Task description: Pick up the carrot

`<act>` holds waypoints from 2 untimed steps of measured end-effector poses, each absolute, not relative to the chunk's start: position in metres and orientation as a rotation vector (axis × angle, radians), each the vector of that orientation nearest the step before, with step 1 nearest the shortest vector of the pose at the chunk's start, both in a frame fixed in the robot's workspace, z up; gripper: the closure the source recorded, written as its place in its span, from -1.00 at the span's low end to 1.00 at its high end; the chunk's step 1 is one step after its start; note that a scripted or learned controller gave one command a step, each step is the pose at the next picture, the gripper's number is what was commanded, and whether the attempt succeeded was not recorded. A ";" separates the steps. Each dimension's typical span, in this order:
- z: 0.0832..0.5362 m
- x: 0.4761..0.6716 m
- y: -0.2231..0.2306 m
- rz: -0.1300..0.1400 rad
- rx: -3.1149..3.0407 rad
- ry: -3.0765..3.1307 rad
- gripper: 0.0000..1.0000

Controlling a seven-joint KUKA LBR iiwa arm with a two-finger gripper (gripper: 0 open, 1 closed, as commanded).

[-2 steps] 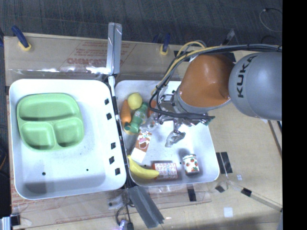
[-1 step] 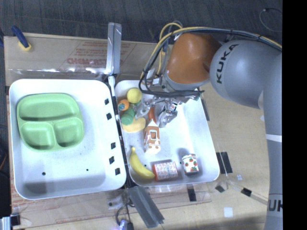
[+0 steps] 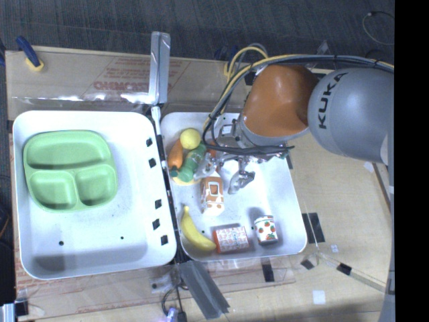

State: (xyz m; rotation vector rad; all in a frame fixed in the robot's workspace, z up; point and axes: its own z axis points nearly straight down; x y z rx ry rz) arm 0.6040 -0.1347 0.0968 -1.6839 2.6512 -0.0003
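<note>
Open, empty gripper (image 3: 231, 173) hangs over the right white bin (image 3: 285, 200); the carrot (image 3: 175, 157) lies at its far left, by the divider. Bench on dark carpet (image 3: 201, 12)

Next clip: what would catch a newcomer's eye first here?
The big grey arm with its orange band looms over the right bin, crowded with toy food: a lemon, carrot and banana along its left side. The left bin holds a green divided tray.
</note>
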 end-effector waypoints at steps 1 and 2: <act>0.094 0.651 -0.129 0.009 -2.107 2.374 -1.00; 0.106 0.657 -0.119 -0.007 -2.091 2.346 1.00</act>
